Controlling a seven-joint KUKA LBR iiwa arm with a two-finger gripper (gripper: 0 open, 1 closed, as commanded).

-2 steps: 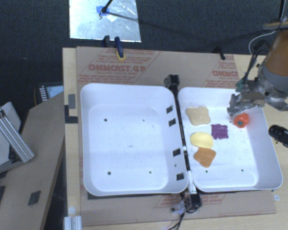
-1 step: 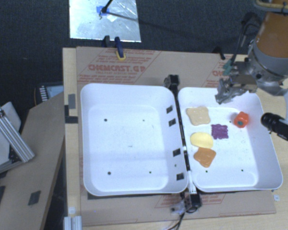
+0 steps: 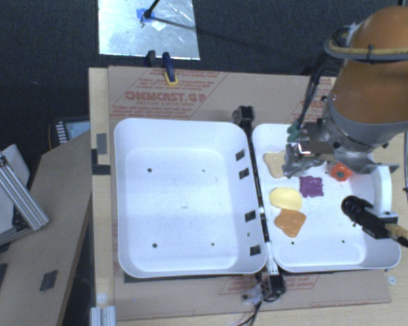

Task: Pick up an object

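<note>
Your gripper (image 3: 296, 153) sits just up-left of the purple piece (image 3: 311, 186); you cannot tell its grip. Down-left of the purple piece: yellow lump (image 3: 285, 197), then orange lump (image 3: 290, 222).

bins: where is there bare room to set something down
The left bin is bare wall to wall. In the right bin, only the near strip below the orange piece is free; its middle is crowded with the yellow piece, purple piece and gripper.
</note>
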